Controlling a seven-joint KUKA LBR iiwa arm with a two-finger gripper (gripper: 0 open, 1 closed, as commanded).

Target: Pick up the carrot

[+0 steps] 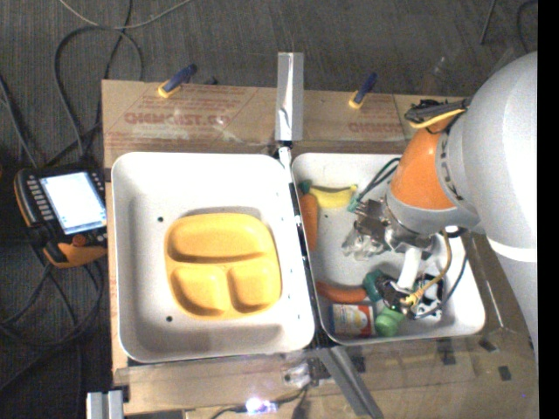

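Camera view, carrot [309, 219] in right bin [472, 317], yellow tray [225, 263] in left bin [131, 234], end effector [371, 234] state unclear

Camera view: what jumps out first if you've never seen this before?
The bright yellow plastic tray with three compartments glows in the middle of the left white bin. Next comes the big grey robot arm with its orange band, reaching over the right white bin, where a slim orange carrot lies along the left wall.

tray [225, 262] in left bin [131, 234], carrot [309, 219] in right bin [467, 308]
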